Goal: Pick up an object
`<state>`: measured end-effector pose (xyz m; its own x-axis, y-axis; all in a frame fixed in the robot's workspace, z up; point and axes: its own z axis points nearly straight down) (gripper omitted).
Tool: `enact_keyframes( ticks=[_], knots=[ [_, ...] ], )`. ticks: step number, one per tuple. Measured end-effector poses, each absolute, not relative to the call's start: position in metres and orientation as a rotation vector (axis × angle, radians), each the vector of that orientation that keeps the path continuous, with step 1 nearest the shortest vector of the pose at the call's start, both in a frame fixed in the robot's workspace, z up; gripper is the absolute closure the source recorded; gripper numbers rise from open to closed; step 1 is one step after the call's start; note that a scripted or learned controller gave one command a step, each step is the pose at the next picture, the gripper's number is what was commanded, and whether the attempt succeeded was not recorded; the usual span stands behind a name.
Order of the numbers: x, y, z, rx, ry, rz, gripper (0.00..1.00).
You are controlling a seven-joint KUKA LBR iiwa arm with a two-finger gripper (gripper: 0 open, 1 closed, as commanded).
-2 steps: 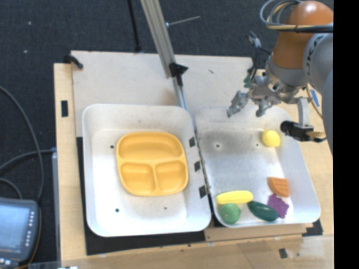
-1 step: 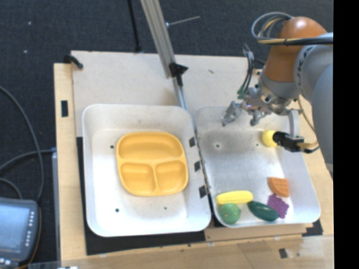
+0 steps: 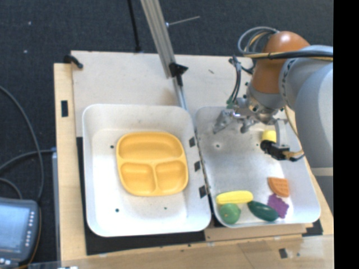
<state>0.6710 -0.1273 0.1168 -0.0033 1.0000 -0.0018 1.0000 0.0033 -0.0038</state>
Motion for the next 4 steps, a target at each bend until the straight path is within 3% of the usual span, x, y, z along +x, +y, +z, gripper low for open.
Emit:
enact_keyframes(
  ticks=[1,3,4],
  knots=[
    [0.673,-0.129,0.132,-2.221,-2.229,-0.001,1.0],
    [0.67,-0.139,0.238,-2.224,-2.228,-0.006,1.0],
    [0.659,-0.084,0.249,-2.214,-2.229,-0.003,1.0]
  ],
)
